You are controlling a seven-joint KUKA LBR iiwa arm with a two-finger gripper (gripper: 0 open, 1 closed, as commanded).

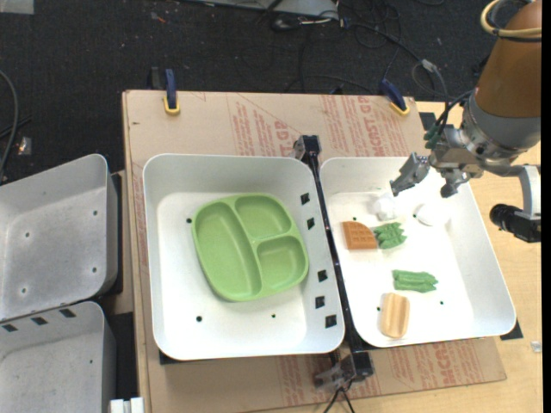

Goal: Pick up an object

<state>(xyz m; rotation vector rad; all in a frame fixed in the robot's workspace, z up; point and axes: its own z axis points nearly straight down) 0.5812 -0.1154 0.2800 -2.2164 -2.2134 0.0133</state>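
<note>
In the right bin point(482, 256) lie an orange-brown waffle piece point(359, 235), a green leafy piece point(390, 235) touching it, a second green piece point(415, 280) and a tan bread roll point(394, 314). Two small white objects point(383, 203) point(428, 216) rest near the bin's far side. My gripper point(428, 183) hangs over that far side, just above the white objects, open, its two fingers spread wide with nothing between them.
The left bin point(164, 231) holds a green divided plate point(250, 246). A black divider point(325, 248) runs between the bins. Grey trays point(52, 222) sit off the bench at left. Clamps point(171, 90) hold the board's far edge.
</note>
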